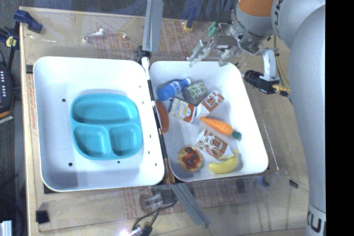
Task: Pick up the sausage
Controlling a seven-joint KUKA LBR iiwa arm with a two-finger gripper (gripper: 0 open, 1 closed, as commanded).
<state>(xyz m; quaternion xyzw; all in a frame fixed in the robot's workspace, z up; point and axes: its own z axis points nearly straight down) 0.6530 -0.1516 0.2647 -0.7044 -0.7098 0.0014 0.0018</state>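
Note:
The sausage (162, 115) is a reddish-brown link lying along the left wall of the right bin (251, 119), close to the divider between the two bins. My gripper (212, 52) hangs above the back rim of the right bin, well up and to the right of the sausage. Its fingers (198, 52) are spread apart with nothing between them.
The right bin also holds a blue bottle (171, 89), a dark can (195, 92), small cartons (182, 110), a carrot (218, 126), a banana (225, 164) and a small pizza (190, 158). A blue sectioned tray (106, 125) sits in the left bin (50, 80).

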